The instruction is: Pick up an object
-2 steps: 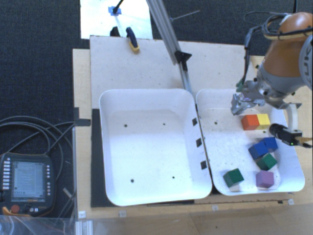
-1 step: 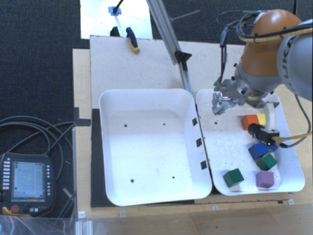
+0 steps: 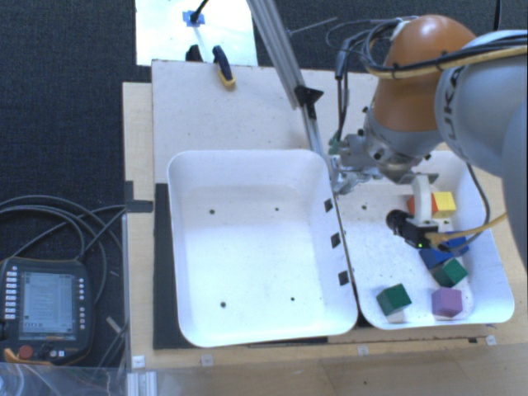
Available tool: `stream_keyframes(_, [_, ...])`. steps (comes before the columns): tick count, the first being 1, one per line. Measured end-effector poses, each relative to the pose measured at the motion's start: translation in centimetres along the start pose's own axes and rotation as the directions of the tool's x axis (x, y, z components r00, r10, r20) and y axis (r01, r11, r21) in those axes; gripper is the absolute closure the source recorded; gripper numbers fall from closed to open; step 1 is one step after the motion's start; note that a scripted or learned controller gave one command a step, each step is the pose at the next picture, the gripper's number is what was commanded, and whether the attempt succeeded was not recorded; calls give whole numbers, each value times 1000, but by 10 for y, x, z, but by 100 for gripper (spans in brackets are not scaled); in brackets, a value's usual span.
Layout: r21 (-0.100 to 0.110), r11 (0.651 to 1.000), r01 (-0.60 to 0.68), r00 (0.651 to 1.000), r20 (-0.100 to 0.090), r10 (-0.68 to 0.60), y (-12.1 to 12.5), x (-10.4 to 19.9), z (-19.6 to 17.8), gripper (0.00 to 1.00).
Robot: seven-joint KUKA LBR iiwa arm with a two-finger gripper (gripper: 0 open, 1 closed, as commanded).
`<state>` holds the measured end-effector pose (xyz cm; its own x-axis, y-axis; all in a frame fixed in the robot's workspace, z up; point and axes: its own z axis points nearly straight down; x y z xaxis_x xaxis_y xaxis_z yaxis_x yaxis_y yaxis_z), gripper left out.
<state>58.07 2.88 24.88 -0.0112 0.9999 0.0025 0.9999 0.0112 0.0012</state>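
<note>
The green cube [image 3: 394, 298] looks the easiest pick. It sits alone toward 6 o'clock in the right bin [image 3: 371, 242], flat-faced with a pale underside and bare floor round it. A purple cube [image 3: 446, 301] stands near at its 3 o'clock, and at 1 o'clock a darker green block [image 3: 452, 272] lies just beside a blue piece [image 3: 432, 256]. The claw [image 3: 346, 178] hangs well apart at the cube's 11 o'clock; released or clenched, I cannot tell. I'd say it should come straight down, square to the faces.
</note>
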Motion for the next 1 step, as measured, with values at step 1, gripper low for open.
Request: stream_keyframes(1, [0, 1000, -1, 1000, 0, 1, 1, 48, 4, 100])
